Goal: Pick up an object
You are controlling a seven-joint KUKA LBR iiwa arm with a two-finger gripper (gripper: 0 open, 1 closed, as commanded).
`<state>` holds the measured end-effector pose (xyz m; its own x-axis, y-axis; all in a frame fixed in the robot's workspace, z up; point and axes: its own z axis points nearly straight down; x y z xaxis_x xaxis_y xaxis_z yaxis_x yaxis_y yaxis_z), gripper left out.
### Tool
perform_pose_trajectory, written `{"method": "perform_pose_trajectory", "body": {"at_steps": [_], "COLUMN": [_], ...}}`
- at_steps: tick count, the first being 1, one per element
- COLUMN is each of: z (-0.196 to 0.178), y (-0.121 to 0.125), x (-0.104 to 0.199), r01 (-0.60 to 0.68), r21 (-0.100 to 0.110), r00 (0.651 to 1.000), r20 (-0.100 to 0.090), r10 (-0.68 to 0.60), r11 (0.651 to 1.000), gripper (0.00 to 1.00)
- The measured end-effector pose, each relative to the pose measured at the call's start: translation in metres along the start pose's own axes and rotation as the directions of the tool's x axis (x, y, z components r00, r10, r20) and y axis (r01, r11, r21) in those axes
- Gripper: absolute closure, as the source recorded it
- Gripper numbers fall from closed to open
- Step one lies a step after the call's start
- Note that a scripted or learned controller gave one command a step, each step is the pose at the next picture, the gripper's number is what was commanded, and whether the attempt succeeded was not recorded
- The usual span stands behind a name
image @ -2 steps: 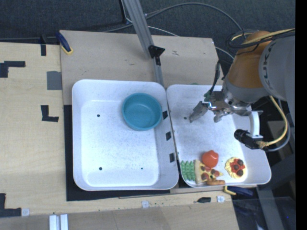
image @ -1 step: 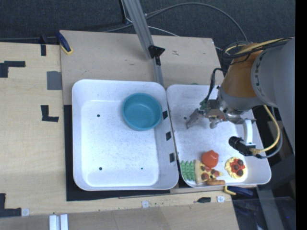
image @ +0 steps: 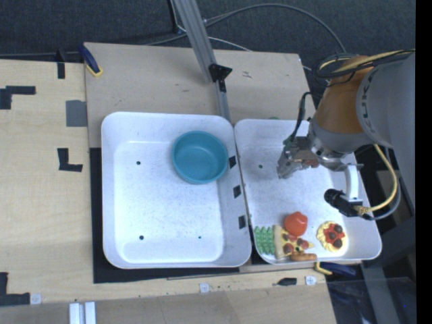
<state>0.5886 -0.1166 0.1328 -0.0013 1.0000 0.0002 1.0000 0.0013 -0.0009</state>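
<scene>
We've got the gripper (image: 291, 166) poised over bare floor in the right bin (image: 266, 181), its grip too blurred to read, the food toys (image: 295, 223) clustered near the front edge, well apart from it.

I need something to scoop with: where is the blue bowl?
The blue bowl sits in the left bin, near its upper right corner.

A pale wooden bench (image: 169, 66) carries two shallow white bins side by side on a black mat (image: 96, 214); the left bin (image: 121, 201) touches the right bin (image: 266, 140); black tape marks (image: 67, 159) dot its left part.
</scene>
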Motion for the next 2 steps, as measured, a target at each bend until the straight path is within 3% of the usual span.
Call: {"method": "perform_pose_trajectory", "body": {"at_steps": [2], "z": [-0.108], "y": [0.008], "x": [0.007], "r01": [-0.001], "r21": [-0.005], "r00": [1.0], "r20": [0.001], "r10": [0.001], "r11": [1.0], "gripper": [1.0]}}
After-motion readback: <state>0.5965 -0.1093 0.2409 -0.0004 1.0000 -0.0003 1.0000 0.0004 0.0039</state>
